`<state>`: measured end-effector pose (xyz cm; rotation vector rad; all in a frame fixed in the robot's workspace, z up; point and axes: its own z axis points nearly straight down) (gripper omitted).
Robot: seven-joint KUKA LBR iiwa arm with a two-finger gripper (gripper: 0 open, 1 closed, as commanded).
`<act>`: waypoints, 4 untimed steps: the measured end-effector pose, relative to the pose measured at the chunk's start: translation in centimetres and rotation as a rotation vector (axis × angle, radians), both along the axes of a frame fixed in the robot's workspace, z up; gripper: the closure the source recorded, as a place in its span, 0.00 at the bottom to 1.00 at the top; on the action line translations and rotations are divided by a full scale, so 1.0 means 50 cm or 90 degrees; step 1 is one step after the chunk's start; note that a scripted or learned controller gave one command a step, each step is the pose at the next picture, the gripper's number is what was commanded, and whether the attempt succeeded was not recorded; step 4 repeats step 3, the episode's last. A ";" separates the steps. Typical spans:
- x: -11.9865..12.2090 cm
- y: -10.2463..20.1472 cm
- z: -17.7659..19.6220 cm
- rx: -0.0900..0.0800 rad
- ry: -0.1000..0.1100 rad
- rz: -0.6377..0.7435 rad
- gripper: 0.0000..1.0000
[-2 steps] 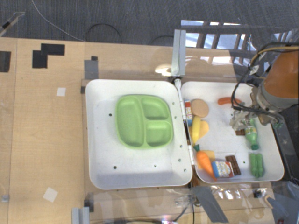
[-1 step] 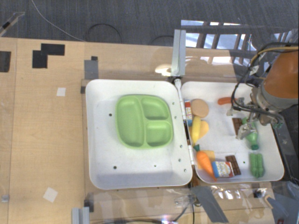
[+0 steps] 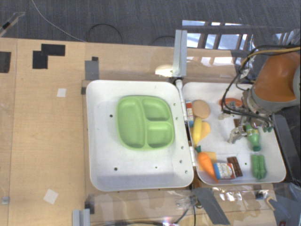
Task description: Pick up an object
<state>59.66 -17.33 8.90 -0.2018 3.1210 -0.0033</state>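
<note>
Green bottle just beside the end effector, lying in the right bin, cap toward the near wall.

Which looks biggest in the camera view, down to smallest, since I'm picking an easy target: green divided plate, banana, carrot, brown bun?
1. Green divided plate, by far.
2. Banana.
3. Carrot and brown bun look alike; I won't rank them.

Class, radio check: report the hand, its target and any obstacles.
Hand low in right bin, grip unclear. Green bottle beside it. Banana, carrot clear.
</note>
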 end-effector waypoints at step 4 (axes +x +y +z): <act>0.073 -0.052 -0.002 0.001 0.002 -0.085 0.00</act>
